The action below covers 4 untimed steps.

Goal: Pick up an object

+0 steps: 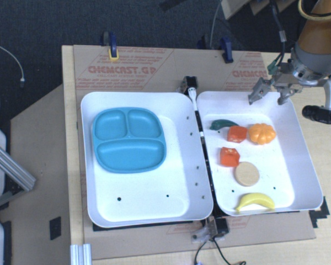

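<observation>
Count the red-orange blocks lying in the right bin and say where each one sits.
2. One red-orange block lies between the dark green piece and the orange pumpkin. The other lies just above the tan disc. None looks hidden.

The light is bright and even, falling from overhead, and the two white bins point(149, 208) come close to washing out against the pale surface point(71, 148). Soft sheen runs along the bin rims. Shadows are faint and short: a thin one hugs the blue divided plate point(129, 139) inside the left bin, and small ones sit under the food pieces in the bin beside it. Beyond the bins the dark floor point(38, 21) swallows detail. The picture is slightly soft and grainy, and the hand point(271, 93) above the right bin looks smeared.
</observation>
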Available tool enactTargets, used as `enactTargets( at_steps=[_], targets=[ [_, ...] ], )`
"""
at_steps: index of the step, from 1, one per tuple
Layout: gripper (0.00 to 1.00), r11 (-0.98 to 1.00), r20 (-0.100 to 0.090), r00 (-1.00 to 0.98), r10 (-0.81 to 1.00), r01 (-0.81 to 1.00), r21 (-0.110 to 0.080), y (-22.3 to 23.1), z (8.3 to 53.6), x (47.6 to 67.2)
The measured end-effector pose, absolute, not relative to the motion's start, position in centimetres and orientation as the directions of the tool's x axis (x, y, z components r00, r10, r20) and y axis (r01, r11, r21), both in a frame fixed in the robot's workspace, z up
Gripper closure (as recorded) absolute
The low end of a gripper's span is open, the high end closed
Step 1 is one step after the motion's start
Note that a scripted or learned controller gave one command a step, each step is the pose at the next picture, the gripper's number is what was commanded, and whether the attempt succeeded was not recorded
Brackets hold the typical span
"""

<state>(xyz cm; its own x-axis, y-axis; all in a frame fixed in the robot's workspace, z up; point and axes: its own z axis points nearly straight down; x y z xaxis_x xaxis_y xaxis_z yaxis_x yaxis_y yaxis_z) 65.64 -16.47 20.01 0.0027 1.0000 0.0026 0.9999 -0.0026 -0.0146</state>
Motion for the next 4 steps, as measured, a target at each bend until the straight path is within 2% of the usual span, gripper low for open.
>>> enactTargets(
  at_steps=[1, 3, 4],
  targets=[
    [0.00, 0.000, 0.000, 0.000, 1.000, 1.000, 0.000, -16.4, 20.9, 66.0],
    [0.00, 0.001, 0.002, -0.001, 1.000, 1.000, -0.007, -14.8, 10.5, 65.7],
    [0.00, 0.001, 0.000, -0.001, 1.000, 1.000, -0.003, -14.8, 8.4, 65.7]
  ],
)
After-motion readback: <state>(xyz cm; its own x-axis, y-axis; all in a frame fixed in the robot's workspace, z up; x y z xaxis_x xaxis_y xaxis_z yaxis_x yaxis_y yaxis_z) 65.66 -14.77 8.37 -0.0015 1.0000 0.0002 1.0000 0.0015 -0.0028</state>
